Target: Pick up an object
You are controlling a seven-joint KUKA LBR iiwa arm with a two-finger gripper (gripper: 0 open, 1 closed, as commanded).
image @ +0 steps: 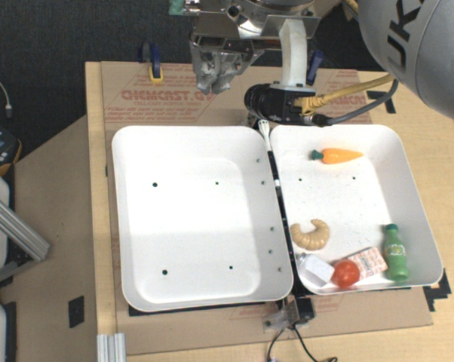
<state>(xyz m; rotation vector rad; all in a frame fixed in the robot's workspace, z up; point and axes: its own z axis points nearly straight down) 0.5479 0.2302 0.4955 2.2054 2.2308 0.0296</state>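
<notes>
I see the arm (408, 29) filling the top right, its grey shell bearing big dark letters of which I can read only "UK". Its gripper (216, 70) hangs above the far edge of the bench (99, 202), over the cardboard sheet and clear of both bins; from this slant I cannot tell how it is set, and I see nothing held in it. The cardboard carries red print that reads partly as "CHEMCAST". The left bin (136, 149) shows four small dark dots on its floor. The right bin (408, 164) holds all the objects. A carrot (337, 155) lies near its far edge, orange with a green tip pointing left. A pale curled croissant (311, 234) sits near the left wall toward the near edge. In the near right corner a green bottle (395, 252) lies with its cap pointing to the far edge. Just beside it is a red-and-white packet (369, 262), whose printing is too small for me to read, and a red tomato (346, 274) touches the packet's left end. A white square piece (314, 270) lies against the tomato at the near left corner. Two blue clamps (154, 60) grip the bench's far edge.
</notes>
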